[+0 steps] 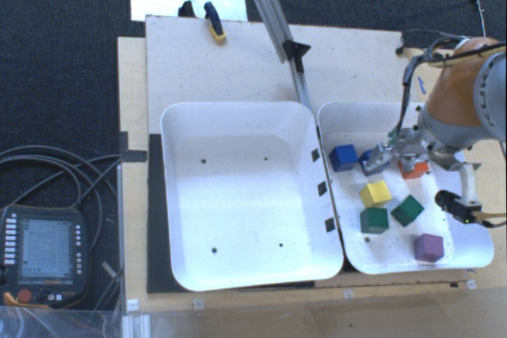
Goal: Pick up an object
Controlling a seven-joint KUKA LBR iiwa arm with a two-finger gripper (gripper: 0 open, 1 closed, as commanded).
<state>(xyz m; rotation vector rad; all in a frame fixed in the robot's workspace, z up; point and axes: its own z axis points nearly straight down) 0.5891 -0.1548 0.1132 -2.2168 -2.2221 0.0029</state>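
My hand (382,160) sits low in the right bin (467,259), just beside the blue cube (343,157); I cannot tell its grip. The yellow cube (375,192) lies just below it.

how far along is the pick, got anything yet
Done: the arm has reached into the right bin, and its pincer is low among the blocks beside the blue cube. In hand: nothing visibly held. Left: grip a block and lift it; yellow cube and purple cube lie untouched.
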